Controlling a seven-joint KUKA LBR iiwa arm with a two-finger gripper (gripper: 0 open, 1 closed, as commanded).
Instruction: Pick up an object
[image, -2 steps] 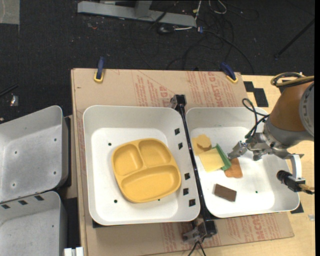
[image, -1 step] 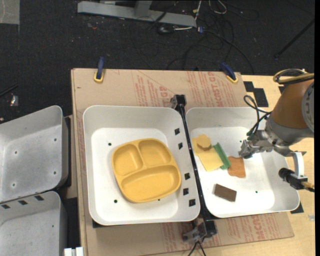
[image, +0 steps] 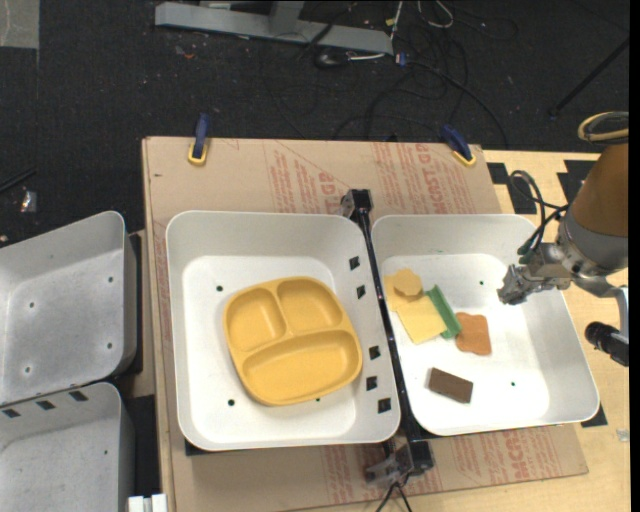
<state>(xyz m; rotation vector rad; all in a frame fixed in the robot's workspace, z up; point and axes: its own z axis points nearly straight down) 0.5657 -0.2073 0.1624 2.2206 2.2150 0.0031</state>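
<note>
A flat brown block (image: 450, 385) lay in the right bin (image: 560, 400); the gripper (image: 512, 289) hovered nearby, grip state unclear.

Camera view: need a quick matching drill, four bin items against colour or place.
Items:
1. divided plate
2. rectangular block
3. thin stick
4. flat square slice

Descriptions:
A. green, right bin
B. pale yellow, right bin
C. yellow-orange, left bin
D. dark brown, right bin, nearest the front edge

Pairs: 1-C, 2-D, 3-A, 4-B
</note>
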